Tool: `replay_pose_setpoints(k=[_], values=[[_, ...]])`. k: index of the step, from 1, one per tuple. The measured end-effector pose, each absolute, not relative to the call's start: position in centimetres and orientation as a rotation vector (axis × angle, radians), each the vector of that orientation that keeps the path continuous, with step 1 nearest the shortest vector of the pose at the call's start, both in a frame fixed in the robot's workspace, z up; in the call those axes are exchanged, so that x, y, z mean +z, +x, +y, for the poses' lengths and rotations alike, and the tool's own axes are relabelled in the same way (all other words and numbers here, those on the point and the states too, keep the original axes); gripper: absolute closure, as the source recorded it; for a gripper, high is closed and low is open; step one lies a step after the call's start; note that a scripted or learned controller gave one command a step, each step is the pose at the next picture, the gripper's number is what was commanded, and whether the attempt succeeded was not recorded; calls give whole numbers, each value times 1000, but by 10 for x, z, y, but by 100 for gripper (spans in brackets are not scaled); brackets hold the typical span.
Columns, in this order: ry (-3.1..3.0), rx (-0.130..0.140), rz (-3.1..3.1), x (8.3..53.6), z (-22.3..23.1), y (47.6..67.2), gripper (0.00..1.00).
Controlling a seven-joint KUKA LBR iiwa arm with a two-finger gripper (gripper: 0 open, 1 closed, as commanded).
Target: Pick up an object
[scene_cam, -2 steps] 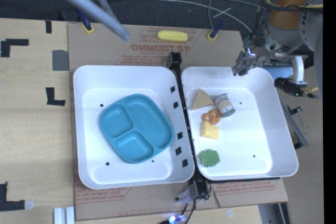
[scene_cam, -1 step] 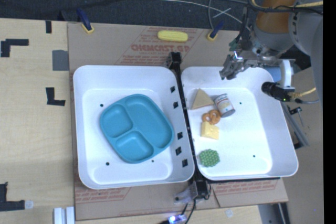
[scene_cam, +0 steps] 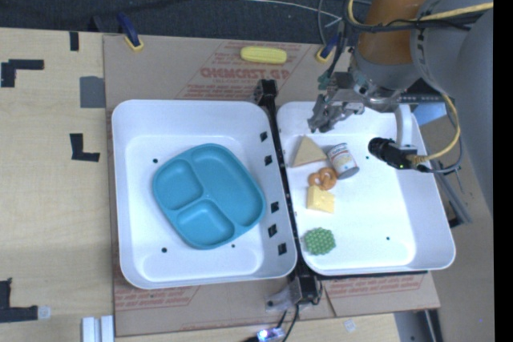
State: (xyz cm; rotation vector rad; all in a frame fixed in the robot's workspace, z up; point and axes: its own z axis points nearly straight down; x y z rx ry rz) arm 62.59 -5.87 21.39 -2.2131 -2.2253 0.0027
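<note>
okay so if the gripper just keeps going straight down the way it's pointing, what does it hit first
Probably the bare floor of the right bin near its upper left corner. The gripper hangs just above and left of the tan wedge, so it might clip that; depth is hard to judge.

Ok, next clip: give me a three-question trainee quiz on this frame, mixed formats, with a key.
1. True or false: the blue divided plate lies in the same bin as the small can.
2. Multiple choice: which item in the right bin lies nearest the camera-side rim? A) the green ball B) the tan wedge C) the pretzel
3. Fill in: the gripper hangs over the right bin's far ____ corner, as seen in the view.

Key
1. False; the plate is in the left bin, the can in the right.
2. A
3. left
</note>
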Motion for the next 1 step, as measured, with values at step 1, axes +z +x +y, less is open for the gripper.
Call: replay_pose_setpoints(k=[1], values=[[-2215, 4, -2224, 206, -11, 605, 100]])
